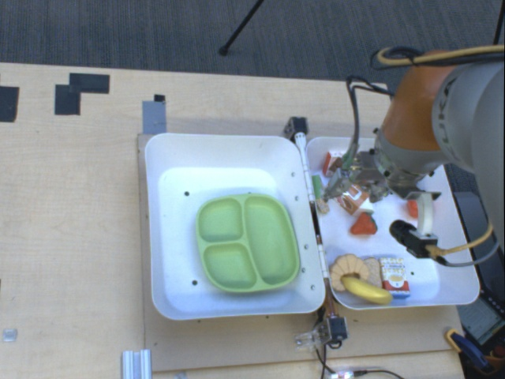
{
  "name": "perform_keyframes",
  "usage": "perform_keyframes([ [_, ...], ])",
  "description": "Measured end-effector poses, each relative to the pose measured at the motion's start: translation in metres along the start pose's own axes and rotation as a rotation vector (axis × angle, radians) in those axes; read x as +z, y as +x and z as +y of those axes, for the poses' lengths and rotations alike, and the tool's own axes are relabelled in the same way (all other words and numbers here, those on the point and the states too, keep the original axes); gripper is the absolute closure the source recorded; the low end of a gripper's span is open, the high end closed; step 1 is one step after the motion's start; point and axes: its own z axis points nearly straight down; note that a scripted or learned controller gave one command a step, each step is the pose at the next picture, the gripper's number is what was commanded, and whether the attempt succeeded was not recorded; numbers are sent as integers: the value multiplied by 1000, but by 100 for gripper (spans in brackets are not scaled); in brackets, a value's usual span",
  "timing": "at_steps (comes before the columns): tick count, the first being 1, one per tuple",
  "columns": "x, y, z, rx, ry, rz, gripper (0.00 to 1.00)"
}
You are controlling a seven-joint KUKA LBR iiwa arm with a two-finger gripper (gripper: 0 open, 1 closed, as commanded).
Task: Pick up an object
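My gripper (357,185) hangs low over the upper left part of the right bin (458,290), the grey arm with its orange band coming in from the right. Directly under its tip lies an orange-and-white packet (352,203); I cannot tell whether the gripper touches it. A red wedge (363,224) lies just in front of that. A red-and-white piece (329,163) sits behind the gripper and a green stick (317,186) lies along the bin's left wall. At the near end are a banana (366,290), a tan pastry (349,268) and a small red-and-white carton (394,275).
The left bin (170,212) holds a green divided plate (247,243). A small red piece (412,208) lies in the right bin under the arm. The ridge between the two bins (310,212) runs close to the gripper's left side.
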Motion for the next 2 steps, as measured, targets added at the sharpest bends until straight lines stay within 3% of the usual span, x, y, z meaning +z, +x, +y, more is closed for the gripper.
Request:
perform_keyframes([
  [1, 30, -76, -73, 4, 1, -1, 0],
  [2, 98, -49, -81, 4, -8, -2, 0],
])
